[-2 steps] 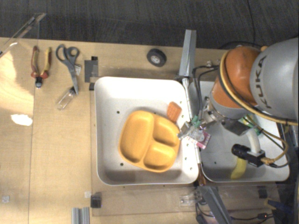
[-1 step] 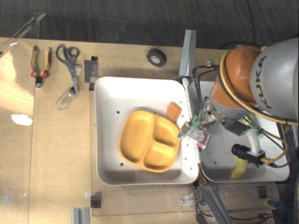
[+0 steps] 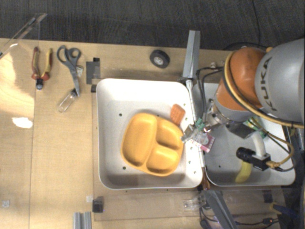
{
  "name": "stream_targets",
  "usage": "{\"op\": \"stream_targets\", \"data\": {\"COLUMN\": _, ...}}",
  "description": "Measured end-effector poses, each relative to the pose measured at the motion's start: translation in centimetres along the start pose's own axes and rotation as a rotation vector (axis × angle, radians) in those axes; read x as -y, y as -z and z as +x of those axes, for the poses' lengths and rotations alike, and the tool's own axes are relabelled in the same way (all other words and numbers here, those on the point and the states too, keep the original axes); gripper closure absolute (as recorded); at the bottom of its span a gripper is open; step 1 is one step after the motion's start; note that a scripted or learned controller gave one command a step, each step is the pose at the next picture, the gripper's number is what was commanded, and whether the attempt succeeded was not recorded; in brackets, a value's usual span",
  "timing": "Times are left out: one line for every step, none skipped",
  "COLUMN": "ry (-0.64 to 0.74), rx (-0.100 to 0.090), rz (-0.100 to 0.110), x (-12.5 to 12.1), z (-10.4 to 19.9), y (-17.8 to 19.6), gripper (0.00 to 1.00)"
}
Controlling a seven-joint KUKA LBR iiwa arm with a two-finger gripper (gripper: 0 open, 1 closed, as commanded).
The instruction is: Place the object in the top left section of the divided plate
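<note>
Grey arm [image 3: 271,75] with orange band reaches in from the right, over the right bin [image 3: 224,173]. Left bin [image 3: 109,128] holds the yellow divided plate [image 3: 151,143], lying tilted near its middle. Gripper [image 3: 194,130] sits at the wall between the bins, beside the plate's right edge; its state cannot be told. Small orange object [image 3: 177,113] lies on the left bin's floor, just beyond the plate's upper right rim. Yellow banana [image 3: 244,173] rests in the right bin.

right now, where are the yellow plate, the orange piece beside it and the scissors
yellow plate [image 3: 152,144], camera view, on the ridge where its sections meet
orange piece [image 3: 177,113], camera view, on its middle, at the plate's upper right edge
scissors [image 3: 72,66], camera view, near the pivot below the handles
</note>
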State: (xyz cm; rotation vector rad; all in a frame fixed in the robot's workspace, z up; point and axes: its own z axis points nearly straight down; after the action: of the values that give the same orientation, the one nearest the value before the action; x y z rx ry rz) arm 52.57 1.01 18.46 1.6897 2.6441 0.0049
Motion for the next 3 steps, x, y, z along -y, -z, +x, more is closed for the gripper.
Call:
{"op": "stream_targets", "data": {"ry": 0.0, "rx": 0.0, "rz": 0.0, "x": 0.0, "z": 0.0, "y": 0.0, "gripper": 0.0}}
{"op": "stream_targets", "data": {"ry": 0.0, "rx": 0.0, "rz": 0.0, "x": 0.0, "z": 0.0, "y": 0.0, "gripper": 0.0}}
{"op": "stream_targets", "data": {"ry": 0.0, "rx": 0.0, "rz": 0.0, "x": 0.0, "z": 0.0, "y": 0.0, "gripper": 0.0}}
